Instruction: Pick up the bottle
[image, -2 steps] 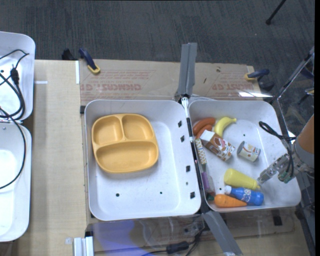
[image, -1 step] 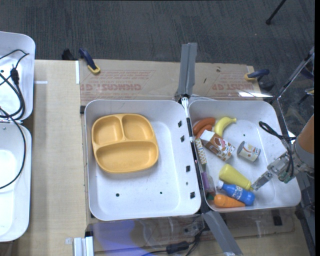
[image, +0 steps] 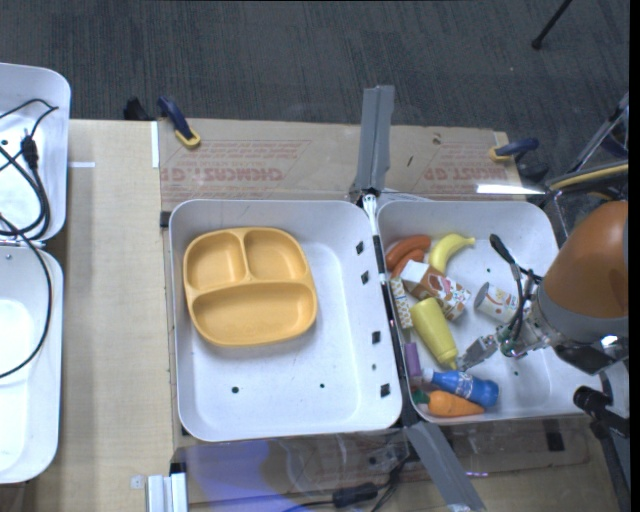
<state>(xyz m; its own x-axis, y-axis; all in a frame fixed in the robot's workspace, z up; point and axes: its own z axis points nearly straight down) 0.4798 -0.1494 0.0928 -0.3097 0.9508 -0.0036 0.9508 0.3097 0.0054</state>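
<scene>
A single fixed camera hangs above the worktop (image: 110, 300) and looks down at a slant, its top edge reaching the dark floor (image: 300, 50) beyond the far side. It sits far enough back to take in both white bins whole: the left bin (image: 300, 400) fills the middle, the right bin (image: 530, 395) lies toward the right edge, where the arm (image: 595, 275) enters the frame.
</scene>
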